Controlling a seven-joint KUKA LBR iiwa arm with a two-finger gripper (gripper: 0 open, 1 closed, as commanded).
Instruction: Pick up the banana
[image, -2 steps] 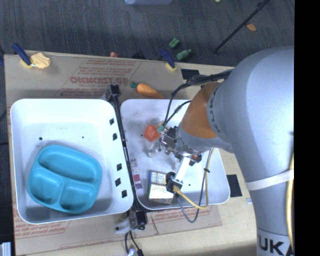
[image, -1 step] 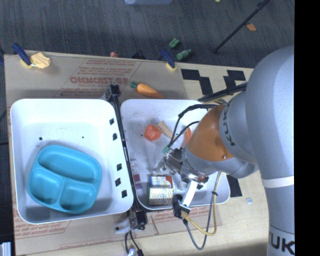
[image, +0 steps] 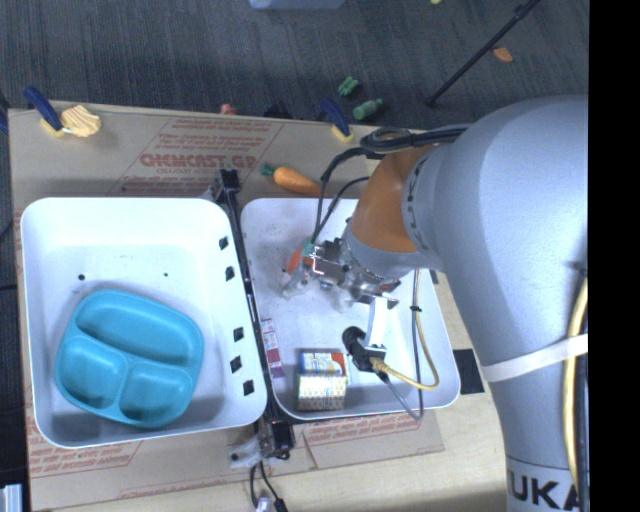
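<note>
- You have two bins side by side on the bench (image: 90, 150): the left bin (image: 40, 300) and the right bin (image: 262, 225), walls touching along the middle.
- In the left bin, a divided tray (image: 128, 355) lies toward the near left corner.
- In the right bin, a small box (image: 322, 378) sits against the near wall.
- The arm (image: 480, 220) reaches in from the right, over the right bin; its gripper (image: 312, 265) hangs above that bin's middle.
- Behind the right bin, a carrot (image: 296, 180) lies on the bench.

Even, fairly bright overhead light is cast across the scene. The white bins (image: 130, 215) are slightly washed out, soft shadows are thrown along their inner walls, and fine detail is blurred throughout.
</note>
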